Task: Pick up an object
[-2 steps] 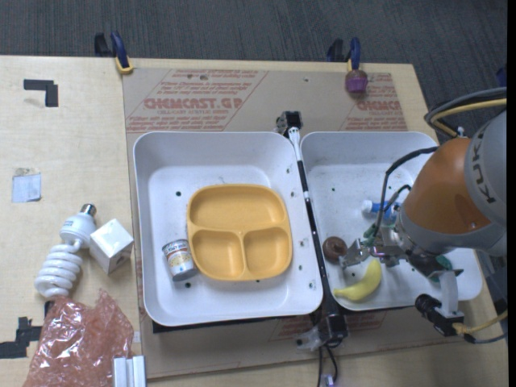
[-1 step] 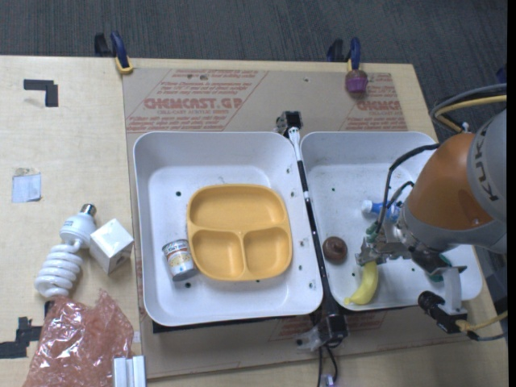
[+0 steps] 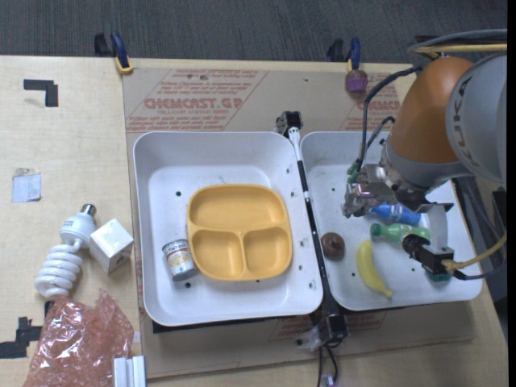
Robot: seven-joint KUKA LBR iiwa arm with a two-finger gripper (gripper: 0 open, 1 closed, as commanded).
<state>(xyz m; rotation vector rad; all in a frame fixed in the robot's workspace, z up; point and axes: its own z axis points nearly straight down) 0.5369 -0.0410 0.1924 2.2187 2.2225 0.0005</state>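
Pale wooden bench [image 3: 56,160] under dark carpet, with a brown printed sheet [image 3: 193,95] clamped along its far edge. At far left, loose on the wood: a spiral white bulb [image 3: 64,256], a small white cube [image 3: 111,243] touching its right side, and crinkled pinkish plastic wrap [image 3: 76,345] just below them.

Next, the left bin [image 3: 153,168], holding a yellow divided tray [image 3: 239,232] near its middle and a small labelled can [image 3: 178,259] lying against the tray's left edge.

Beyond the shared rim, the right bin [image 3: 322,156], where the objects sit. Small dark brown round piece [image 3: 332,245] near the left wall. Yellow banana [image 3: 371,269] just to its right, curved, pointing toward the near rim, well clear of anything else. Green bottle-like object [image 3: 399,232] above the banana, lying on its side; blue object [image 3: 395,214] just above that, partly tucked under the wrist hardware (shape hard to make out).

Gripper [image 3: 355,204] low over the bin, just left of the blue object, hung with black cables. Cannot tell how wide the jaws stand, nor see anything between them. Grey arm with orange band [image 3: 427,115] crowding the bin's far right corner.
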